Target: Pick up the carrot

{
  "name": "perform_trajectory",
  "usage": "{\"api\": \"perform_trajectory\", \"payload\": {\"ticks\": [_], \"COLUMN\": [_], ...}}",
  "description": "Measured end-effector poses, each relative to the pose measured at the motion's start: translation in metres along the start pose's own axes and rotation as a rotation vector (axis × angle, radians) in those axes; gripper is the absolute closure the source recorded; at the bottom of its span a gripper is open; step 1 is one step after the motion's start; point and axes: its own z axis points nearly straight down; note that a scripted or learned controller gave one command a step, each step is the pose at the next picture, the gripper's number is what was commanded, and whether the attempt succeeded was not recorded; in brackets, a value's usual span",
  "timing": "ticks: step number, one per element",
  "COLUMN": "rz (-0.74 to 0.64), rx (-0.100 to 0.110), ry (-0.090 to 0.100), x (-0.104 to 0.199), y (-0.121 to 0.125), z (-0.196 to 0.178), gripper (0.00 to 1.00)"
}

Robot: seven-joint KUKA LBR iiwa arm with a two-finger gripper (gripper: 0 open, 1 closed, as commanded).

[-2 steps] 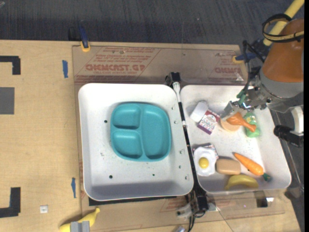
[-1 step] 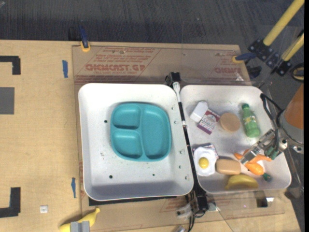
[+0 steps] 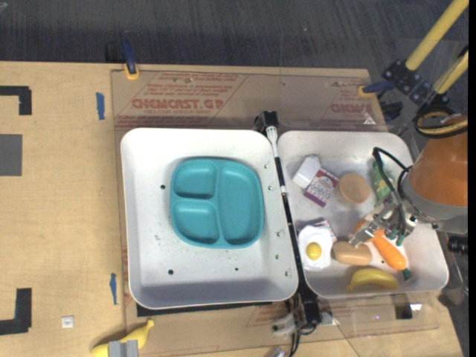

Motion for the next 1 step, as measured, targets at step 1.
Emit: {"api": "perform_trajectory", "payload": {"ticks": [1], "rz": [-0.209], "rx": [0.012], "ry": [0.044], "x": [0.052], "y": [0.066], "z": [-0.0831], "gripper": [1.0]}}
